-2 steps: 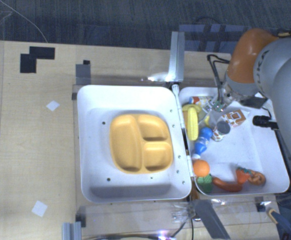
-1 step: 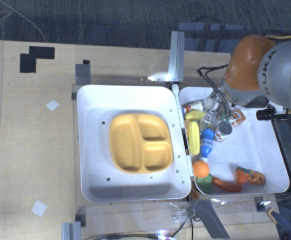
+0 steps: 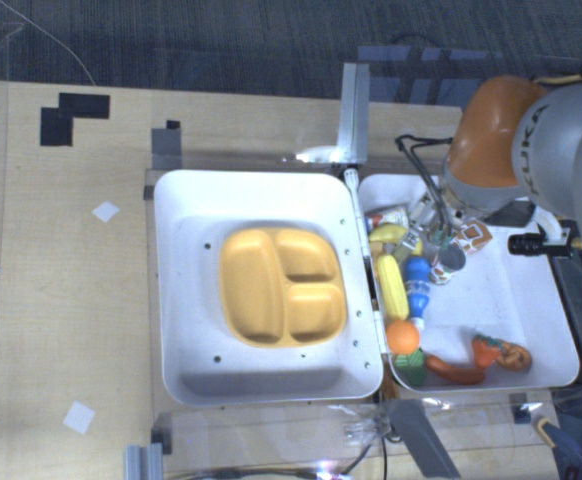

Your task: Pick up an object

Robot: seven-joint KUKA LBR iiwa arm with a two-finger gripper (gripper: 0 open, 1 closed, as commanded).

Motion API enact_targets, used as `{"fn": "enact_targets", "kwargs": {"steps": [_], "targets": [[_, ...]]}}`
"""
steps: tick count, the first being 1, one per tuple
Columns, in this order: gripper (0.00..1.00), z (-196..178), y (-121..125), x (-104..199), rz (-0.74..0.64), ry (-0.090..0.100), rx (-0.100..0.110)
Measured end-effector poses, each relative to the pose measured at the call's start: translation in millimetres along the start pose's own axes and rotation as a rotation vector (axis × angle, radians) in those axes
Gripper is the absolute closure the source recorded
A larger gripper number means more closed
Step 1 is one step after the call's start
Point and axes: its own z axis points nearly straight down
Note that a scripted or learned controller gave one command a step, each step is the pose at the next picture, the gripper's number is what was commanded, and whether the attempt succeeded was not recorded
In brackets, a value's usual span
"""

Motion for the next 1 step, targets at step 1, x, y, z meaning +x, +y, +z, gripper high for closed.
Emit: {"fn": "enact_targets", "kwargs": {"steps": [1], "targets": [[1.0,-15.1,-0.7,-4.6,-0.002,-0.014,-0.001]]}}
